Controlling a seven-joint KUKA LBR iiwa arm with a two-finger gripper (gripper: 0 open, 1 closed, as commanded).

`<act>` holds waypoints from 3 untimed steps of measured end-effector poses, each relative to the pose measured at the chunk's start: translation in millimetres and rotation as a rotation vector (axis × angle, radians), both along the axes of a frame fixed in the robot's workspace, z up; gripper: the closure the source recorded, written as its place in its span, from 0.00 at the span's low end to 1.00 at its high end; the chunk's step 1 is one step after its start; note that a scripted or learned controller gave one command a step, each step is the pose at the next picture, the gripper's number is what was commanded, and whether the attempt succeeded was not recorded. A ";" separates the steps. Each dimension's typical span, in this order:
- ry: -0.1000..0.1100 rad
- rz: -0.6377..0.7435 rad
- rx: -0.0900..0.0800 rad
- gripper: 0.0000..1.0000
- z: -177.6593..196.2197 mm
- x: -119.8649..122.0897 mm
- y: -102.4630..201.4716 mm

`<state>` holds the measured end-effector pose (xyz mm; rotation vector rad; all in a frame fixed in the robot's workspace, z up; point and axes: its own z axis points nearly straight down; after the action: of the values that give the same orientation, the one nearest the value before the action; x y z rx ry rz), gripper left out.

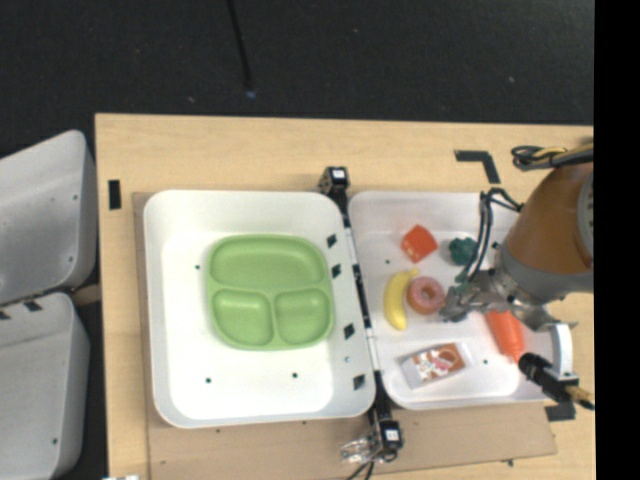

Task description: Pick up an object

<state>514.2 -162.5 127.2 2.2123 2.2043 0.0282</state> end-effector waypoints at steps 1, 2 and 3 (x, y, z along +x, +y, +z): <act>0.021 0.006 -0.002 1.00 43.0 -0.8 -2.7; 0.018 0.006 -0.003 1.00 103.0 -7.2 -6.1; 0.019 0.007 -0.002 1.00 146.8 -4.6 -3.6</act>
<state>509.6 -166.1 274.0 2.2128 2.2214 0.0049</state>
